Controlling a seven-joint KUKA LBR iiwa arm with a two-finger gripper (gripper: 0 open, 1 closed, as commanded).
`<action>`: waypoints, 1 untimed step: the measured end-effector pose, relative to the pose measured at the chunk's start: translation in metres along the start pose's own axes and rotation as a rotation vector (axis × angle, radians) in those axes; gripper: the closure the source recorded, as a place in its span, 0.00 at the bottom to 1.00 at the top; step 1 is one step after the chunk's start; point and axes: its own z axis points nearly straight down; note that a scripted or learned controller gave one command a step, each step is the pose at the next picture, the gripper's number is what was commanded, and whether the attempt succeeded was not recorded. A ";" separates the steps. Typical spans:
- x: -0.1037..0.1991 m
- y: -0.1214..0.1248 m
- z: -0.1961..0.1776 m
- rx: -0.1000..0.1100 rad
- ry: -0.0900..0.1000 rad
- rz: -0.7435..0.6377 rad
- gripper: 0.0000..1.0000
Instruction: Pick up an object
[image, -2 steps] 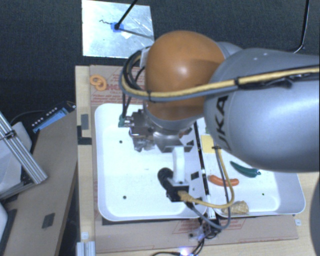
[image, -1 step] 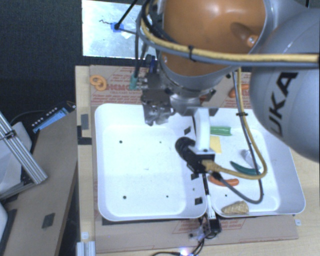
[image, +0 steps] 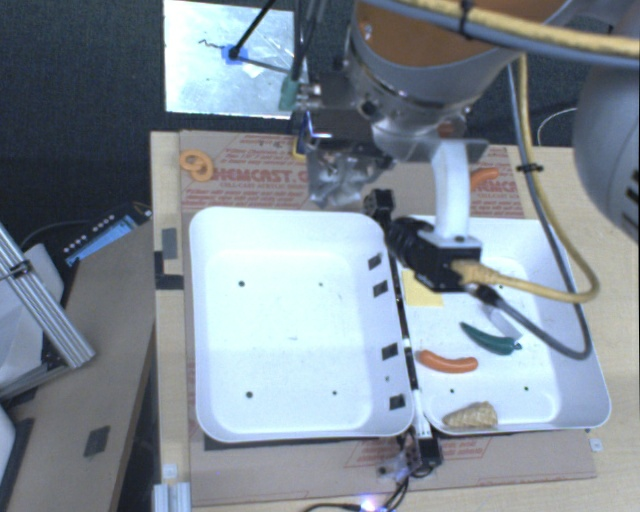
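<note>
Seen from above at a slant, the bench carries two shallow white bins side by side: the left bin (image: 290, 330) shows only its bare floor with a few small dark dots, while the right bin (image: 560, 400) holds the loose things. Near the middle of the right bin lies a dark green pepper-shaped piece (image: 490, 339), tilted, and just below and left of it an orange sausage-shaped piece (image: 448, 362); the two are near each other but apart. Closer to the front wall sits a tan, crusty lump like a bit of bread (image: 470, 415), well clear of the others. A yellow flat patch (image: 425, 292) peeks out beside the divider, partly under a black block with a yellow cable that hangs from the arm. Behind the bins, on the printed cardboard, lie a small pretzel-like ring (image: 195, 163) at the left and another orange piece (image: 484, 175) at the right, both outside the bins. The arm's big grey and orange body fills the top, and the gripper (image: 338, 180) hangs above the back rim of the left bin, over the cardboard; whether it is released or clenched I cannot tell, and nothing is seen between its tips. My judgement is that the pick is only at the approach step: the next move calls for swinging over the right bin, lining up with one piece, and descending onto it.
</note>
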 end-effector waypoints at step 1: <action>-0.088 0.021 0.006 0.009 -0.007 0.012 1.00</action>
